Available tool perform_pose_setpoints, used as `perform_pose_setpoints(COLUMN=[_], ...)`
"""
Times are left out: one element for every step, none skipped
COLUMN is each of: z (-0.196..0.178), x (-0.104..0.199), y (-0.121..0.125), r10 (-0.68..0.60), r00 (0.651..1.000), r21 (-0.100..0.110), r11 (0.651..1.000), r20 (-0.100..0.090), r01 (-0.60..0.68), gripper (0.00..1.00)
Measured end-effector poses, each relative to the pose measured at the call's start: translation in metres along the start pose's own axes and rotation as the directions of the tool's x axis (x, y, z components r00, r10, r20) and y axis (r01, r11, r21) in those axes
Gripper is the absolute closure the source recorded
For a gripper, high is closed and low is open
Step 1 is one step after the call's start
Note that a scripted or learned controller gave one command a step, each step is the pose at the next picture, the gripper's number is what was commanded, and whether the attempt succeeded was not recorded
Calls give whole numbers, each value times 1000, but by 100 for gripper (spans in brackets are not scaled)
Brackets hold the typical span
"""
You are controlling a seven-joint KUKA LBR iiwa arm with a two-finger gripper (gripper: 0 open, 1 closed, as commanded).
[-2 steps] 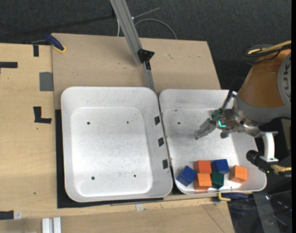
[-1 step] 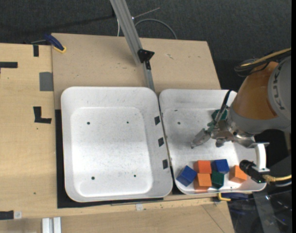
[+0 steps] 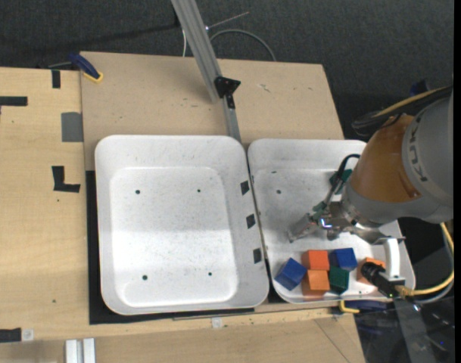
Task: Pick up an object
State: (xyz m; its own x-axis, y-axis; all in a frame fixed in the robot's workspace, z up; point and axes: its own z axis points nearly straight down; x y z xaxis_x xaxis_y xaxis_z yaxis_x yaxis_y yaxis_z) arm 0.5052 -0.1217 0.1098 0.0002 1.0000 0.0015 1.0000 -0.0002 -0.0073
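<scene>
In the right bin (image 3: 291,176), several small blocks cluster at the front edge: a blue block (image 3: 291,272), an orange block (image 3: 318,259), a second orange block (image 3: 317,280), a blue block (image 3: 343,258) and a dark green block (image 3: 337,280). A small orange piece (image 3: 372,266) lies just right of them. My gripper (image 3: 318,225) hangs low over the middle of the right bin, just behind the cluster and apart from it. Nothing shows between its tips. The arm's orange band (image 3: 385,165) covers the bin's right side.
The left bin (image 3: 169,218) sits beside the right one, sharing a raised divider (image 3: 249,203). A slanted metal rail (image 3: 204,40) runs from the top down to the bins' back edge. A blue and yellow clamp (image 3: 86,66) rests on the bench's far left.
</scene>
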Motion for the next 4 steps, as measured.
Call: perform_pose_setpoints(z=[19,9,-33,-94], x=[1,2,7,2], y=[-1,-1,-6,-6], r10=[-1,-1,-1,-1], r00=[1000,1000,1000,1000], r21=[-2,-2,-5,-12], r11=[1000,1000,1000,1000], r20=[1,-1,1,3], r01=[1,1,1,1], gripper=[0,100,100,100])
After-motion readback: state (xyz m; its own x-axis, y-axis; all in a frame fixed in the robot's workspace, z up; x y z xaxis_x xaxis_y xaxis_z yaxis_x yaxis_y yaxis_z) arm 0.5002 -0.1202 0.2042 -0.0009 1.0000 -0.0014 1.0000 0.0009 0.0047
